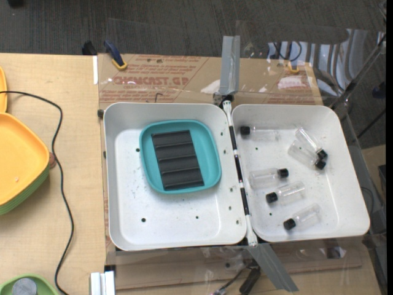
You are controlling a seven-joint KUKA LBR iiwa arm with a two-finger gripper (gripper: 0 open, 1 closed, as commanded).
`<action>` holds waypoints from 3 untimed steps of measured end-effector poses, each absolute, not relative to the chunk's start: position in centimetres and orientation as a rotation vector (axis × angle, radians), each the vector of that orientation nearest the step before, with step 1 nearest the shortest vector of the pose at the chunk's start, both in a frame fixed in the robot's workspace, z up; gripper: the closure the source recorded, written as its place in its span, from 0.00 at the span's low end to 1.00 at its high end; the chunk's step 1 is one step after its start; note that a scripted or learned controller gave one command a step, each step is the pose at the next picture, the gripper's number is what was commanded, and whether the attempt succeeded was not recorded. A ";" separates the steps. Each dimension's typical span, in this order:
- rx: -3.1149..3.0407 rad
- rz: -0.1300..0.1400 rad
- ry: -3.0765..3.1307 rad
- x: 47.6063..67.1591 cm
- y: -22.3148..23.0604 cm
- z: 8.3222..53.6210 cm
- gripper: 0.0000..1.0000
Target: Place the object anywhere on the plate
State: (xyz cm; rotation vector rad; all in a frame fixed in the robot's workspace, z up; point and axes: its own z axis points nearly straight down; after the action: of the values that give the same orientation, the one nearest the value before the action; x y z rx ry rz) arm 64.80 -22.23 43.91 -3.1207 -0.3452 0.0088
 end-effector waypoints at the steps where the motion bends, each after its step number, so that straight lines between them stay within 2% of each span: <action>1: -3.123 0.006 -0.323 65.4 -22.2 43.9 0.00; 3: -3.124 0.007 -0.316 65.3 -22.3 43.9 0.00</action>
State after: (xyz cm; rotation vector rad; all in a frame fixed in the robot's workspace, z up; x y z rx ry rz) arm 65.31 -22.28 43.93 -3.1238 -0.3162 0.0066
